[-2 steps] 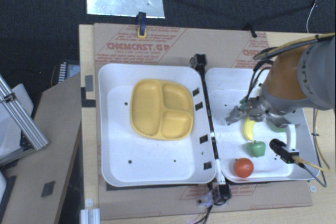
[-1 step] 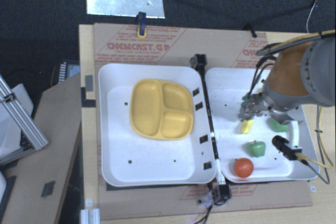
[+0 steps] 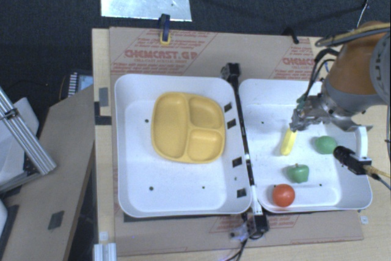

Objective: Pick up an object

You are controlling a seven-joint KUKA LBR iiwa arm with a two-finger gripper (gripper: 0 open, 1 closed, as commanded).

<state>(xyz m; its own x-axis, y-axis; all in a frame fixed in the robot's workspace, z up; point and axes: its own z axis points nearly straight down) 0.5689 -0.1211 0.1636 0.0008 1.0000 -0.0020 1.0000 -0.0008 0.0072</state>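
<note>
Hovering over the right bin (image 3: 360, 192), the gripper (image 3: 299, 120) sits low at the upper end of the yellow piece (image 3: 288, 142), which looks like a small banana or corn toy. That piece lies from the fingertips at about 7 o'clock, just beside them, possibly touching at its top end; cannot tell contact for sure. Its long axis runs roughly 1 o'clock to 7 o'clock, close to vertical in the view. Finger state: cannot tell, the tips are dark and too small to separate. Nothing visibly clamped between them, so no hold claimed.

Other candidates in the same bin: green round object (image 3: 325, 144) at about 4 o'clock from the gripper, near; green pepper-like object (image 3: 299, 173) at 6 o'clock, further off; red tomato-like object (image 3: 283, 194) at 6–7 o'clock, well apart, near the bin's front edge. Left bin (image 3: 131, 192) holds a yellow divided plate (image 3: 186, 127), far at 9 o'clock.

Judgement: yellow piece is the likely target, nearest by far. The grasp would want the jaws closing across its short width, so a small shift toward 7 o'clock to centre over its middle.
</note>
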